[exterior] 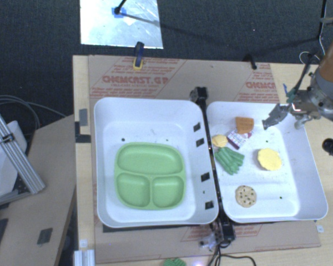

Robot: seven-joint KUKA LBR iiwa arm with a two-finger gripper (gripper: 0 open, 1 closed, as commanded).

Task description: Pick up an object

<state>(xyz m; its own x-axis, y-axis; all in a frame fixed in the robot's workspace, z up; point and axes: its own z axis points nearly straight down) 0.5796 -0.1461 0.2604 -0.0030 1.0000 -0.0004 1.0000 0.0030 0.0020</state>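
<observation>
Gripper (286,114) hung over right bin (311,165), upper right corner, fingers spread, nothing between them. Below lay orange block (244,124), packet (236,138), small yellow piece (220,141), green beans (230,160), yellow disc (269,159), cookie (245,195). Left bin (108,121) held green tray (150,175).

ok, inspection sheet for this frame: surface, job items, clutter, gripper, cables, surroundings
Surface: bench with cardboard sheet, left bin and right bin side by side.
Job's things: right bin holds cookie, yellow disc, green piece, orange block, small wrapped item.
Clutter: green divided tray in left bin.
Gripper: gripper above right bin's far right corner, nothing between fingers.
Cables: dark cable at left.
Surroundings: shiny sheet on dark floor.
</observation>
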